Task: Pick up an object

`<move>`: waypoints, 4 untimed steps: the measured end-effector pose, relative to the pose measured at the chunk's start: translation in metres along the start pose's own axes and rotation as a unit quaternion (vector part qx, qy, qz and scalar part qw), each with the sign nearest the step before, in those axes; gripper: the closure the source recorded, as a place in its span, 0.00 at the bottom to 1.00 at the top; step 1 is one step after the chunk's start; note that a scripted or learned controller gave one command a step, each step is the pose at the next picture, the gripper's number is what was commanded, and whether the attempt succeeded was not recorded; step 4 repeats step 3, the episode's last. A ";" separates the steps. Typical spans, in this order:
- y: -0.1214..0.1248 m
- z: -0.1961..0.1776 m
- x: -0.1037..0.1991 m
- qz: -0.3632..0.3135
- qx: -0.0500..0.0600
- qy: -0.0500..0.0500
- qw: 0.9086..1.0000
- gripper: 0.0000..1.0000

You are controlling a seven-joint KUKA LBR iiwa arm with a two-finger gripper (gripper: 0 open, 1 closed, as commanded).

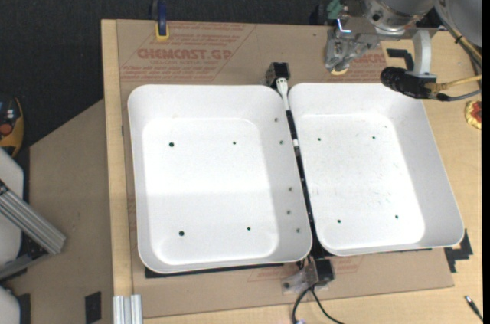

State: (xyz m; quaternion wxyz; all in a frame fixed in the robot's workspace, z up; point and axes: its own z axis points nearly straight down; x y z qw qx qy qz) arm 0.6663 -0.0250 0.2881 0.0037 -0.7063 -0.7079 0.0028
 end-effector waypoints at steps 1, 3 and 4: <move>-0.049 -0.040 0.002 0.001 -0.004 0.000 1.000 1.00; -0.014 -0.046 -0.067 0.005 -0.008 -0.003 1.000 1.00; -0.014 -0.046 -0.067 0.005 -0.008 -0.003 1.000 1.00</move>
